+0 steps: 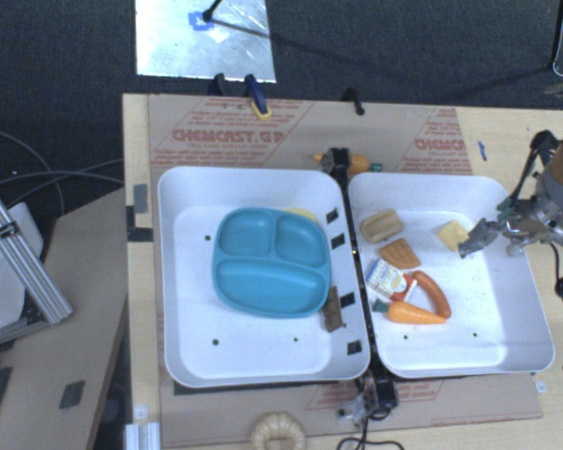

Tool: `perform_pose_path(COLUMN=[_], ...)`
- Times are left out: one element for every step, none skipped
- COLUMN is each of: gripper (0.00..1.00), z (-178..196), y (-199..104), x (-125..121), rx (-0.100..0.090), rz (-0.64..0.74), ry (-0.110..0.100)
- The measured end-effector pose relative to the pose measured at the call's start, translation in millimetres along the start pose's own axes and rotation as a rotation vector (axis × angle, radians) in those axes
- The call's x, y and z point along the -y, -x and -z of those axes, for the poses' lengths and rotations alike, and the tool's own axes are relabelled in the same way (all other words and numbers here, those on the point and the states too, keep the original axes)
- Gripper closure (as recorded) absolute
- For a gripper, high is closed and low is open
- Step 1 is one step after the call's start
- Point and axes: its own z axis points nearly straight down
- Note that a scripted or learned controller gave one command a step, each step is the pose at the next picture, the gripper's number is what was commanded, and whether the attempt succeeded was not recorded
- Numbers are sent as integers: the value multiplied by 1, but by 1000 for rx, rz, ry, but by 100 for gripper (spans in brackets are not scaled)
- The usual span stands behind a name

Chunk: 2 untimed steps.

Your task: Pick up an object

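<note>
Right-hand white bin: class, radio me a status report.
Two-finger gripper beside pale yellow block, grasping nothing. Orange carrot, red sausage, tan bread pieces nearby. Path unobstructed.

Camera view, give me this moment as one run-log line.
gripper: over right bin, nothing held | nearest: pale yellow block | carrot: untouched | blue divided plate: left bin

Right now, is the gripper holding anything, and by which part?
Nothing is held. The gripper hovers over the right bin, beside the yellow block, with nothing between its fingers.
</note>
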Motion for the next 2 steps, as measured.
perform_pose_path(gripper=[0, 0], z=[8, -48], y=[-1, -10], x=[-3, -7], rx=[3, 2], rz=[4, 6], ry=[13, 10])
